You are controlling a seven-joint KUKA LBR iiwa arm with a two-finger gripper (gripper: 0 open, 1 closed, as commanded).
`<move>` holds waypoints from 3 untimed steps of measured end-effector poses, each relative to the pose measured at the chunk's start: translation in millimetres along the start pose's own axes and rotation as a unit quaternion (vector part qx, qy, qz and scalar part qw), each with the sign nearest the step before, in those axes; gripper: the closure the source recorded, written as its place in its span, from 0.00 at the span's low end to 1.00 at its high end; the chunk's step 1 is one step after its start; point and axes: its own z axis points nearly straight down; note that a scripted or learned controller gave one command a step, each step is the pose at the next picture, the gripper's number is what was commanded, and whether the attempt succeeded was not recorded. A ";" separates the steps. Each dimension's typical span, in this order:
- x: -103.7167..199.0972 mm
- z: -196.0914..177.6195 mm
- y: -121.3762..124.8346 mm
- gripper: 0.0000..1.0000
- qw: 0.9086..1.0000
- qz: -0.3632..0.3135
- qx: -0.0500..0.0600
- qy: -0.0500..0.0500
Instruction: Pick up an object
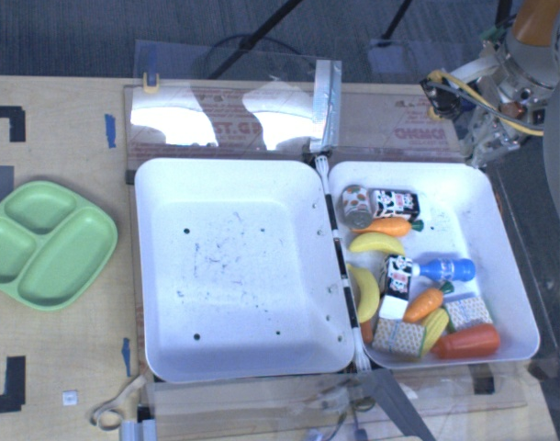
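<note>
The right bin [500, 246] holds a heap of toy groceries. Near its back left corner a metal can [356, 207] lies beside a black-and-white carton [394, 202]. Below them are a small carrot [391, 227] and a banana [378, 243]. Further forward are a blue bottle [448, 269], a second cow-patterned carton [399, 277], an orange carrot [424, 304], a second banana [364, 293] and a red piece [465, 341]. My gripper [479, 148] hangs above the bin's back right corner, apart from all of them, with nothing seen in it.
The left bin [234, 265] adjoins the right one along a centre ridge. A green divided plate [46, 243] rests on the bench at far left. A clear plastic guard [234, 108] stands behind the left bin. Cables loop around my wrist [464, 85].
</note>
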 end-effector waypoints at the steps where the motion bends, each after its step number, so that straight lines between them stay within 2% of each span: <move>1: -13.4 32.2 -31.6 1.00 1.000 -0.028 0.001 -0.002; 2: -44.4 -37.5 -2.0 1.00 1.000 0.003 0.000 0.000; 3: -3.3 -2.3 -3.2 1.00 1.000 0.003 0.000 0.001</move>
